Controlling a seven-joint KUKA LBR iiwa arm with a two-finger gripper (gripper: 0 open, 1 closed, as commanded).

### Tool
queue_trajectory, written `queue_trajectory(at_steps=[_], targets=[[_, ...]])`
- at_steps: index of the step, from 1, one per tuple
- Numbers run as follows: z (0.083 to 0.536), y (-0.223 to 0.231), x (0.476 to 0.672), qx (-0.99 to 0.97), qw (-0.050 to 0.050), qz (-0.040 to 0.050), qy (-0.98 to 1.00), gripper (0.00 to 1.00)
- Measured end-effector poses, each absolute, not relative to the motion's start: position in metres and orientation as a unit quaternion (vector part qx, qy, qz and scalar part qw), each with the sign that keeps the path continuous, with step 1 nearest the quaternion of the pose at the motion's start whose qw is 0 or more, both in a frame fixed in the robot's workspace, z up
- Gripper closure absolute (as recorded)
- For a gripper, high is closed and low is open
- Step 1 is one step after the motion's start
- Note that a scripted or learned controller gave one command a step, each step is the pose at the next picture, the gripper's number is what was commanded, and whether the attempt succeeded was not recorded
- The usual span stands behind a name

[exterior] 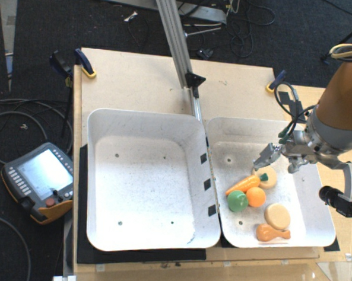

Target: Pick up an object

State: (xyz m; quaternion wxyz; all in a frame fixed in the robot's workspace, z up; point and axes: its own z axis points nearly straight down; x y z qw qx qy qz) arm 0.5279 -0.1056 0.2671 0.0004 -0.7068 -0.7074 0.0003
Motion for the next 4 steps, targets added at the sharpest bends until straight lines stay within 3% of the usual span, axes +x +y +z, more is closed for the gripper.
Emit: queue_trajectory(at_steps=[1,4], targets=[[0.267,-0.106,0.528,-0.707,0.0,0.0,-0.707,0.0],[0.121,-0.097,0.539,-0.707,0.002,0.0017,-0.707,0.0]])
